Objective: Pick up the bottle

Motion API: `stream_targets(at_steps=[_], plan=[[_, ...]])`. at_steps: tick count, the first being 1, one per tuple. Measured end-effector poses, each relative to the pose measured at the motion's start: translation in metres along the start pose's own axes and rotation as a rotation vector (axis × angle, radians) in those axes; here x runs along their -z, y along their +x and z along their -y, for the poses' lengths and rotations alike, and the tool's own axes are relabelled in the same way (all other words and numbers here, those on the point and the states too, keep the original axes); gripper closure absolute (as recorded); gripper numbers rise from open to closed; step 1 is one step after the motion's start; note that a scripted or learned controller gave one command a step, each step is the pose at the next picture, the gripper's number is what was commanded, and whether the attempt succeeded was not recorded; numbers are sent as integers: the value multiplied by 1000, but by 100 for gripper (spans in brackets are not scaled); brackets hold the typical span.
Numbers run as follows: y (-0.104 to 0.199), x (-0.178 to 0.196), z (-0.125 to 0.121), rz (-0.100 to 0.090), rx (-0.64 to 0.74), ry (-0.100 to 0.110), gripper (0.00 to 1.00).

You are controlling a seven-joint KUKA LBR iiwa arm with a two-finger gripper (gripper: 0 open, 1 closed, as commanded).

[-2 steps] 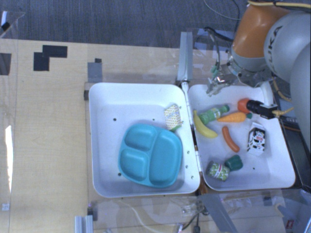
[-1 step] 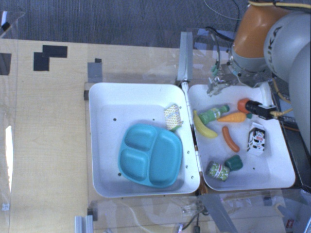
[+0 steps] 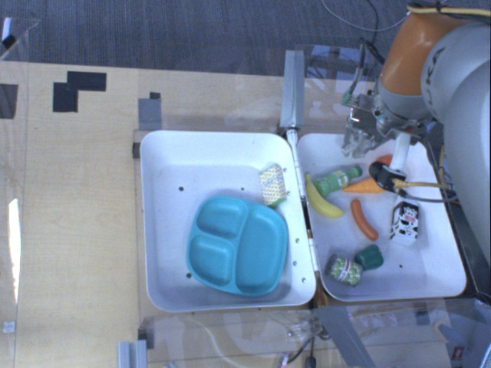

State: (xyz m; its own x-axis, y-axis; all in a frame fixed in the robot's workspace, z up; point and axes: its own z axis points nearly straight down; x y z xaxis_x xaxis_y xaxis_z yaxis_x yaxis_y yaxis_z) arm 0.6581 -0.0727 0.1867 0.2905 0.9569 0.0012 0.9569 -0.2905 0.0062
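A green bottle (image 3: 337, 180) with a pale label lies on its side in the far part of the right bin (image 3: 430, 278), its cap pointing right toward an orange carrot (image 3: 367, 187). My gripper (image 3: 357, 142) hangs over the bin's far left corner, a little above and behind the bottle and apart from it. Nothing shows between the gripper and the bottle.
A yellow banana (image 3: 322, 200) lies just left of the bottle along the bin wall. A red sausage (image 3: 364, 219), a cow-patterned carton (image 3: 404, 222) and a small green-capped jar (image 3: 353, 265) lie nearer the front. The left bin (image 3: 165, 205) holds a blue divided plate (image 3: 238, 245) and a small patterned packet (image 3: 271, 184).
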Motion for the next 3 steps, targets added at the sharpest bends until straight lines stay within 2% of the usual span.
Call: stream_targets(at_steps=[1, 2, 3], plan=[[64, 20, 25, 1, -424, 2, 100], [39, 100, 88, -1, -4, 1, 100], [-17, 64, 82, 1, -75, 3, 100]])
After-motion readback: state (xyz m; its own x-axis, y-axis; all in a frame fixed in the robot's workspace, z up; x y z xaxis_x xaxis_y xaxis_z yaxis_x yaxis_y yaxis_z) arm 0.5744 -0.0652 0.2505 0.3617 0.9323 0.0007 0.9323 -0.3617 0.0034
